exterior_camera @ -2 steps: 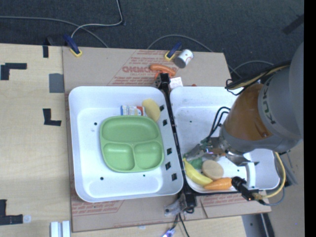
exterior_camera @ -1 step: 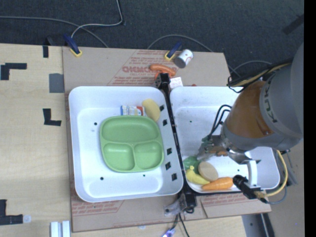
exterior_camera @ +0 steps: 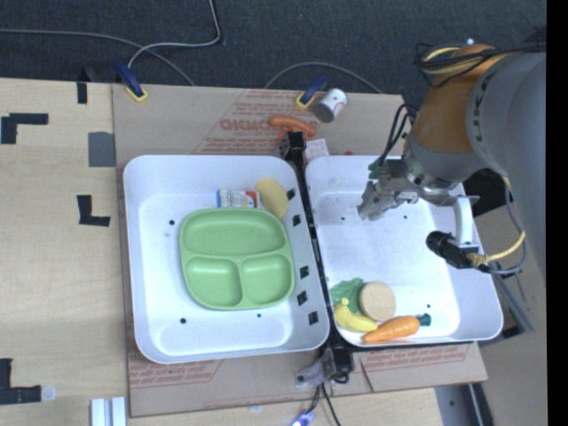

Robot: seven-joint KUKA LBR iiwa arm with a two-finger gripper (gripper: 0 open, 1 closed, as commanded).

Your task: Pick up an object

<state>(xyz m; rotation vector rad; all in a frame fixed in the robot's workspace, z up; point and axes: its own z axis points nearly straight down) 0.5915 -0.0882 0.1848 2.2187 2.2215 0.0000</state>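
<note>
Nearest the camera, along the front wall of the right bin (exterior_camera: 479,327), lies my cluster of candidate objects: a toy carrot (exterior_camera: 392,328), a banana (exterior_camera: 353,319), a tan round slice (exterior_camera: 376,301) and a green leafy piece (exterior_camera: 346,289), all touching or overlapping one another. Relative to that bin, the tool (exterior_camera: 377,201) sits over its rear half, well apart from the cluster, above bare white floor. I cannot tell whether the tool is released or clenched, and I see nothing between it and the bin floor. The grey arm with its orange band (exterior_camera: 448,114) enters from the bin's right side. Left of the bin stands the second bin (exterior_camera: 142,238), holding a green divided plate (exterior_camera: 236,257), with a yellow piece (exterior_camera: 273,197) and a small printed carton (exterior_camera: 236,199) at the plate's far edge. Behind the bins, on the desk (exterior_camera: 53,264), rest a red-orange item (exterior_camera: 293,124) and a small cylinder (exterior_camera: 332,104).

Risks, as I judge them: a descent from the present position would close on empty floor. A move toward the cluster risks a glancing contact, since the crowded pieces sit against the front wall and leave little room for the tool; the round carrot could roll or slip out.
</note>
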